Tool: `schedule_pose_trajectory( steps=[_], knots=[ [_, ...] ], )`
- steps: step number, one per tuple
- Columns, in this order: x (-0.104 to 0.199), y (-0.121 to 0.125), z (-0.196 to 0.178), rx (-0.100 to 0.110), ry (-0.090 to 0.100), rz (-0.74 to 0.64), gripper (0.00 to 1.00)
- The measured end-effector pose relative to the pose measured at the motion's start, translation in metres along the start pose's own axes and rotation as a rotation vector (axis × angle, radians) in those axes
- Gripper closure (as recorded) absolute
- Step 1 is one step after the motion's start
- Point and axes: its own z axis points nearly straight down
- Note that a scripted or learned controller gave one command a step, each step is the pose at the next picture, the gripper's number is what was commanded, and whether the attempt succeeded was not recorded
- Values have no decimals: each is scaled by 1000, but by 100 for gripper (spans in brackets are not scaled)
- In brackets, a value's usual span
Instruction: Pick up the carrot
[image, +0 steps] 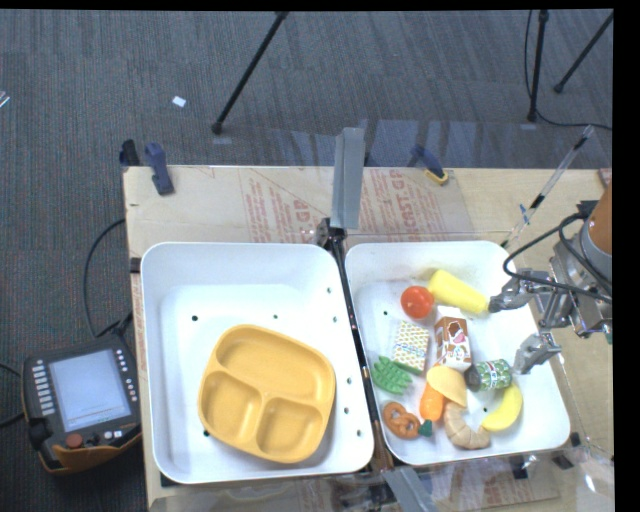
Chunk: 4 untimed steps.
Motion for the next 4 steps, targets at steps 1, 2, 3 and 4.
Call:
schedule_pose_trajectory(
  steps=[1, 2, 3, 4],
  knots=[
    [32, 42, 125, -6, 19, -12, 0],
    [37, 88, 92, -1, -1, -162, 0],
    [26, 83, 173, 1, -8, -103, 0],
    [23, 84, 159, 3, -18, -108, 100]
  ],
)
